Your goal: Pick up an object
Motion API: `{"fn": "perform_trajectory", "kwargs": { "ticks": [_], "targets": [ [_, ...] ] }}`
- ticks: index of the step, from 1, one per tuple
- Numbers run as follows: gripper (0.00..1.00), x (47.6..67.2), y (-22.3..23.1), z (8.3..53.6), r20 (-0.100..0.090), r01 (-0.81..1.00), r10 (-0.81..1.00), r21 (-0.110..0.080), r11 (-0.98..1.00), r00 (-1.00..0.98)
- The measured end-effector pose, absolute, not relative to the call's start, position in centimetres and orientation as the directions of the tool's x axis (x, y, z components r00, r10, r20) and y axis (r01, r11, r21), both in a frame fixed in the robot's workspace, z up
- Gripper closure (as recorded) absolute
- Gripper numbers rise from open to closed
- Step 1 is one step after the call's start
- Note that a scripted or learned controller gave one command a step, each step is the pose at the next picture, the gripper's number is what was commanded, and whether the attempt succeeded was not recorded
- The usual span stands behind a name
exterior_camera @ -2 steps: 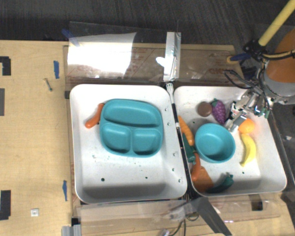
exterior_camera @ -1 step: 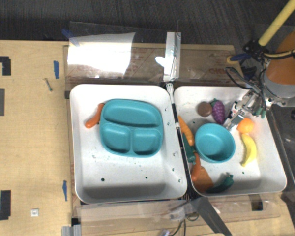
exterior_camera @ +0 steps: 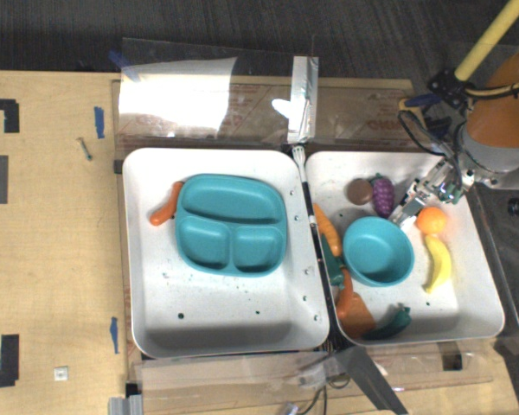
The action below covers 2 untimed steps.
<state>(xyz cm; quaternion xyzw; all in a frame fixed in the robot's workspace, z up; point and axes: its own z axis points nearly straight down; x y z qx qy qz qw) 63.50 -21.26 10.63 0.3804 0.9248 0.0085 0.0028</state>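
Observation:
My gripper (exterior_camera: 408, 209) hangs over the back of the right bin (exterior_camera: 476, 318), its fingers pointing down-left with a small gap and nothing between them. Just left of the tips lies a purple grape bunch (exterior_camera: 382, 194) beside a brown round item (exterior_camera: 359, 191). An orange fruit (exterior_camera: 432, 220) sits right of the tips, with a yellow banana (exterior_camera: 438, 263) below it. A blue bowl (exterior_camera: 378, 250) stands in the bin's middle. Along the left wall lie an orange carrot-like piece (exterior_camera: 325, 225), an orange-brown piece (exterior_camera: 354, 310) and a dark green item (exterior_camera: 393, 320).
The left bin (exterior_camera: 156, 309) holds a blue divided plate (exterior_camera: 231, 223) and an orange carrot (exterior_camera: 165, 207) at its left. A clear plastic panel (exterior_camera: 208, 102) stands behind the bins. The arm's cables (exterior_camera: 428, 115) trail at the upper right.

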Motion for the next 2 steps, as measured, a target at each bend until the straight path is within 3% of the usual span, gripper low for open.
{"fn": "perform_trajectory", "kwargs": {
  "ticks": [2],
  "targets": [
    [0.00, 63.80, -20.69, 10.62, 0.010, 0.825, 0.825, 0.017, 0.564, -0.564]
  ]
}}
